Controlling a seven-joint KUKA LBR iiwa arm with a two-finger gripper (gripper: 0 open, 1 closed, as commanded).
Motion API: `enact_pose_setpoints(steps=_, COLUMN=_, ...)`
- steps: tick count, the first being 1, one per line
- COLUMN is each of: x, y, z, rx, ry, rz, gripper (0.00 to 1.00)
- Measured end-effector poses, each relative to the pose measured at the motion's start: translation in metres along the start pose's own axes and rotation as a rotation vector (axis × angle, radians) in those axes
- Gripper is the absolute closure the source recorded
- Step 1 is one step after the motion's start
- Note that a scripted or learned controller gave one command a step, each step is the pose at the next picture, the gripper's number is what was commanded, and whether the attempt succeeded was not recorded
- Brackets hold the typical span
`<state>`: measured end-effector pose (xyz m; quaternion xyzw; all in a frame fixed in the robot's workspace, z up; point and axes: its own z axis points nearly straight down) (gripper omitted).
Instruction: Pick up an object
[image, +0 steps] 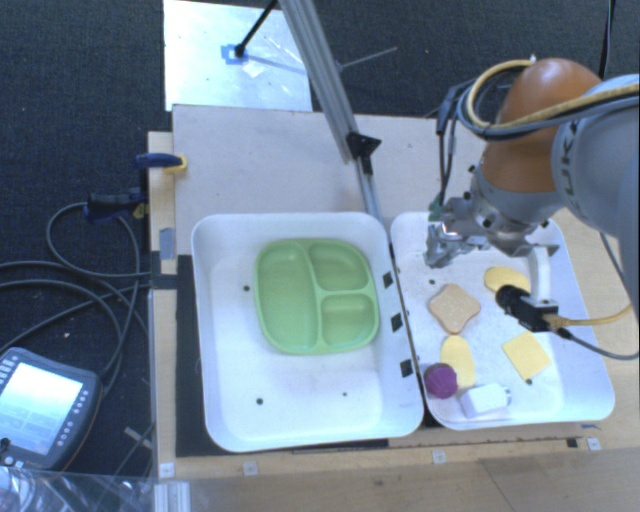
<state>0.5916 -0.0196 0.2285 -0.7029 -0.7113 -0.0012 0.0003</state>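
Bench (260, 160) is pale board with two white bins side by side. Left bin (230, 400) is the bigger-looking one in view and holds a green divided plate (316, 296) with three compartments, lying flat near the bin's middle, nothing in the compartments. Right bin (585, 400) holds the small stuff. Arm (570, 130) comes in from the right, grey with orange band, and hangs over the upper part of the right bin. Claw (441, 250) sits over the bin's upper left corner, just above bare white floor; can't tell whether it's spread or pressed together, and nothing visible in it. Items in right bin: tan toast slice (454, 307) just below the claw, apart from it; yellow square (526, 355) toward lower right; yellow oval piece (457, 355) below the toast; another yellow piece (503, 277) partly behind the arm's cable hardware; white block (484, 400) near the front wall; purple ball (440, 380) touching or just beside the yellow oval's lower edge.
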Motion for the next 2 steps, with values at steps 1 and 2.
enact_pose_setpoints(steps=1, x=0.059, y=0.013, z=0.007, rx=-0.001, ry=0.000, rz=0.000, gripper=1.00)
enact_pose_setpoints(steps=2, x=0.110, y=0.021, z=0.011, rx=-0.001, ry=0.000, rz=0.001, gripper=1.00)
